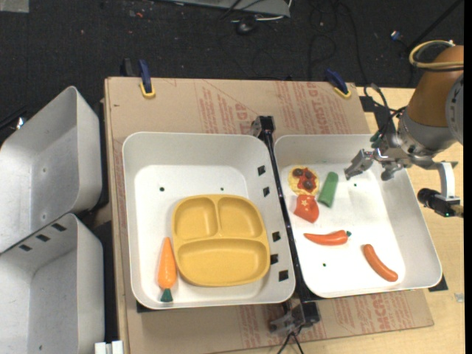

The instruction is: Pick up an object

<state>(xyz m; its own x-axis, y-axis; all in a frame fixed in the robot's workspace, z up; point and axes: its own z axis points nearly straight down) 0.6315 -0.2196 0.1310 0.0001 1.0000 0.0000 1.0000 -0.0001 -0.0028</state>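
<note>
The hand (pixel 375 164) hangs over the far right corner of the right bin (pixel 413 220), its two fingers spread apart and grasping nothing. Nearest to it lies a green cylinder (pixel 328 189), tilted, beside a small flat pizza slice (pixel 303 178) and a red wedge-shaped piece (pixel 307 209). Nearer the front lie a glossy red chili pepper (pixel 326 237) and an orange sausage (pixel 379 262), well apart. The left bin (pixel 140 198) bears a yellow three-compartment plate (pixel 220 240) with a plastic carrot (pixel 167 267) just beside it.
</note>
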